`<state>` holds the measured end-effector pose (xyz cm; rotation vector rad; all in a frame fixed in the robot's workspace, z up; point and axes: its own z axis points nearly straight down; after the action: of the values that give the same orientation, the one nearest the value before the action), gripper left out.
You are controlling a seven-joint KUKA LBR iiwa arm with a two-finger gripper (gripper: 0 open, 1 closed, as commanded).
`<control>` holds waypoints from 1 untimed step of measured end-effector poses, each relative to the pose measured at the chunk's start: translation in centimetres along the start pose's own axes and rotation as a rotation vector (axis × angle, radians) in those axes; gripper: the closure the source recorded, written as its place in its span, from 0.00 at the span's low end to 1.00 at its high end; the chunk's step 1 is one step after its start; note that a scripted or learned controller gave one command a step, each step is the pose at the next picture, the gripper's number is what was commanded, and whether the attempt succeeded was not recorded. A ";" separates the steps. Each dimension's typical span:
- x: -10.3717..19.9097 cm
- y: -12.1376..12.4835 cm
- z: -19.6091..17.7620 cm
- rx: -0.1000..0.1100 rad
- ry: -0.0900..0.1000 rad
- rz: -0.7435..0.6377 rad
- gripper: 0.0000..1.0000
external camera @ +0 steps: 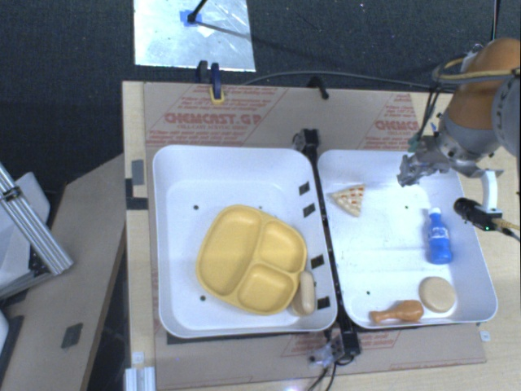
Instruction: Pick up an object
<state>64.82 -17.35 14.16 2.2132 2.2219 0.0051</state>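
Camera view: I've got the gripper (pixel 409 172) hanging over the back of the right bin (pixel 383 243), up near its far rim, with the arm (pixel 480 96) coming in from the right. I cannot tell how the end effector is set; from this slant it reads as one dark lump, and I see nothing caught in it.

The nearest candidate is the pizza slice (pixel 349 199), lying flat on the bin floor just left of and a little nearer than the gripper, apart from it. I judge it a light, stiff toy, thin enough that a pinch has to come across its narrow width, close to the floor. The blue bottle (pixel 438 237) lies on its side further toward the near right; its round smooth body looks likely to roll or slip, so I'd take it across the middle. At the near edge sit a round bun (pixel 438 293) and a drumstick (pixel 396 311), almost touching; the drumstick's narrow shank looks the easiest hold.

In the left bin (pixel 175 218) a yellow divided plate (pixel 251 257) lies flat with a pale, bread-like piece (pixel 305 292) against its near right edge. That plate looks too broad to grasp except by its rim.

The arm's upper part is cut off at the frame edge, and the gripper's underside is hidden
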 end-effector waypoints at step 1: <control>-0.2 0.7 -4.6 -0.001 0.000 -0.001 1.00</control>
<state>65.44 -17.56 18.72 2.2114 2.2222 0.0059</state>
